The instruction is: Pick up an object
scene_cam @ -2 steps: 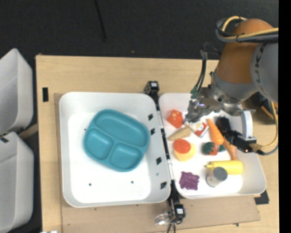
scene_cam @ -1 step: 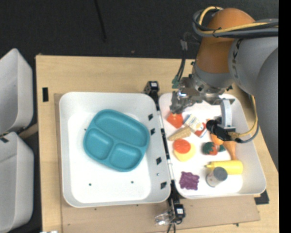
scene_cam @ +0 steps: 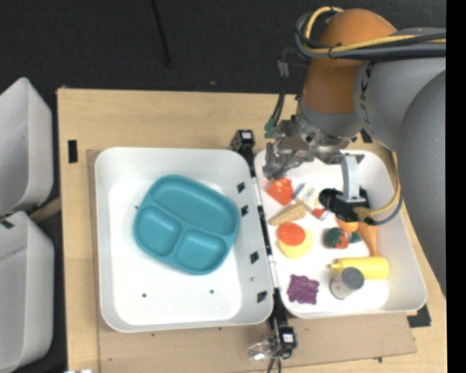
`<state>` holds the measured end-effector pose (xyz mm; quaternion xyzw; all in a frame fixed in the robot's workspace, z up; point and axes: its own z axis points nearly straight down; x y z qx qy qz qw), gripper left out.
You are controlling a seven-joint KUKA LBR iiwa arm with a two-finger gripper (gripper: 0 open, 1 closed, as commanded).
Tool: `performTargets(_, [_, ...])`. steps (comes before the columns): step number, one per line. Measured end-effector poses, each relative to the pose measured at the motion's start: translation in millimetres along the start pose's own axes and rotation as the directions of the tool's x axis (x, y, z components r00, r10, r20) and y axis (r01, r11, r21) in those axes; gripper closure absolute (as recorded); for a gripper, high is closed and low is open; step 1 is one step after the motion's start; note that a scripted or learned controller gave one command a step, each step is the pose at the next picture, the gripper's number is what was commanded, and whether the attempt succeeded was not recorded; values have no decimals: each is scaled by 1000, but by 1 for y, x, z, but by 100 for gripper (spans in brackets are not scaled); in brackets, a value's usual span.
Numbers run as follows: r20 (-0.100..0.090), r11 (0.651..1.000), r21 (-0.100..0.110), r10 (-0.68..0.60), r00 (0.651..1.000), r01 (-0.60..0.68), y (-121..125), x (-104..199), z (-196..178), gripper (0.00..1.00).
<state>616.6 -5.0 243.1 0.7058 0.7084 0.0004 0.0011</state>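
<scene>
Overhead, the gripper [scene_cam: 279, 162] hangs at the right bin's [scene_cam: 400, 286] far-left corner; whether it is open cannot be told. The red object [scene_cam: 279, 190] lies just nearward of it, apparently untouched, its long axis unclear; a tan block [scene_cam: 292, 212] adjoins.

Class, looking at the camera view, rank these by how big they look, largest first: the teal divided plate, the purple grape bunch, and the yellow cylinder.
1. Teal divided plate, by far the largest.
2. Yellow cylinder.
3. Purple grape bunch, only slightly smaller than the cylinder, so that order is unsure.
</scene>
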Motion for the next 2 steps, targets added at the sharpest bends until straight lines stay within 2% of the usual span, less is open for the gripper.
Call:
performTargets(1, [1,1000,3,0,1000,0,-5,-1,-5,100])
performTargets(2, [0,1000,3,1,1000,-1,-12,15,0,100])
